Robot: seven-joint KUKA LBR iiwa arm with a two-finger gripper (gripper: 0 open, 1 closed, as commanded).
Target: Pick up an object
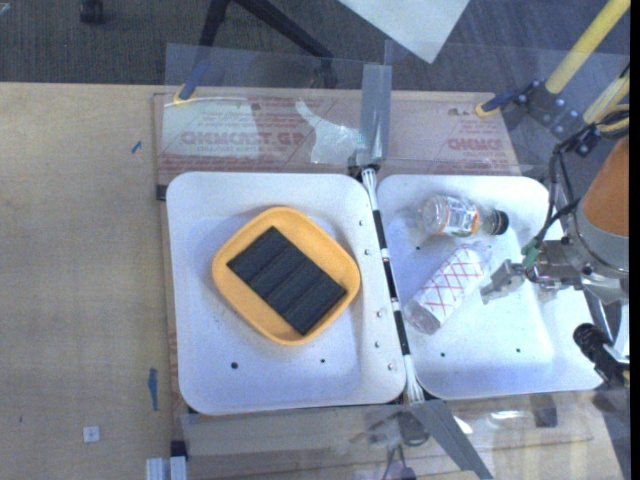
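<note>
The gripper (503, 280) is positioned over the right white bin (520, 363), beside a white red-patterned paper cup (445, 288); its finger state cannot be told. A clear plastic bottle (458, 216) lies nearby.

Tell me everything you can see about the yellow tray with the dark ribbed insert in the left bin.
The rounded square yellow tray lies flat near the middle of the left shallow white bin, turned so its corners point roughly up, down, left and right in the picture. It looks like smooth plastic with a raised rim. In its hollow sits a dark grey ribbed rectangular insert with several parallel ridges. The tray rests on the bin floor alone, apart from the bin walls.
</note>
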